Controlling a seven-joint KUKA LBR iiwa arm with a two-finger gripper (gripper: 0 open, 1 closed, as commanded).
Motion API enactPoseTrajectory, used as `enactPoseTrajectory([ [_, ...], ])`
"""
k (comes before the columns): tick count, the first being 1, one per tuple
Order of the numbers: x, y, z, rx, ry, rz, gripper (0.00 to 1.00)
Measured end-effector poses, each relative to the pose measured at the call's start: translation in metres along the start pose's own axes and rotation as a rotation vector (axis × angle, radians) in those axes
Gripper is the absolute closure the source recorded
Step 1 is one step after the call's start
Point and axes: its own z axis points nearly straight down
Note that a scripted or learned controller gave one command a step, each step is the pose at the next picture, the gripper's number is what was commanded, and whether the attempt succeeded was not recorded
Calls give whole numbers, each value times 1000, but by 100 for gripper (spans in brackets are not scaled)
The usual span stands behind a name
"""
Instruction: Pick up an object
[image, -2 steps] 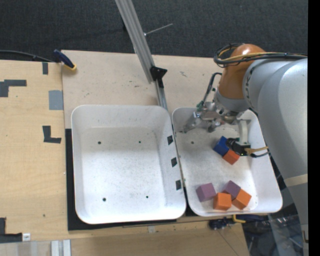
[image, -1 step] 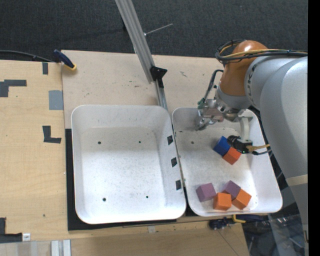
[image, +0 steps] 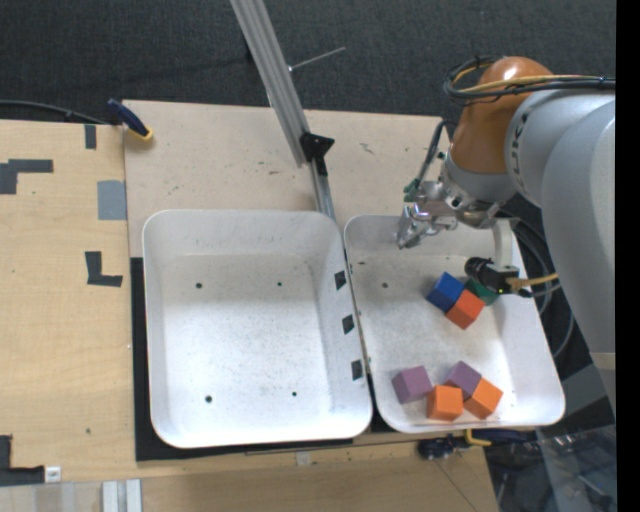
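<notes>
Blocks: all in the right bin; a blue block touches an orange one mid-bin, likely tumbled together, a green one just behind
Front cluster: two purple and two orange blocks bunched by the near wall
Left bin: bare floor
Arm: reaches in from the right, wrist bent down over the right bin's far edge
Gripper: tips near the far-left corner, well apart from every block; nothing between them; how far open, I cannot tell
</notes>
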Motion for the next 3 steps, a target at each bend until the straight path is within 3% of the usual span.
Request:
enactPoseTrajectory([
  [2, 4, 7, -104, -2, -1, -1, 100],
  [3, 56, 1, -104, 5, 2, -4, 100],
])
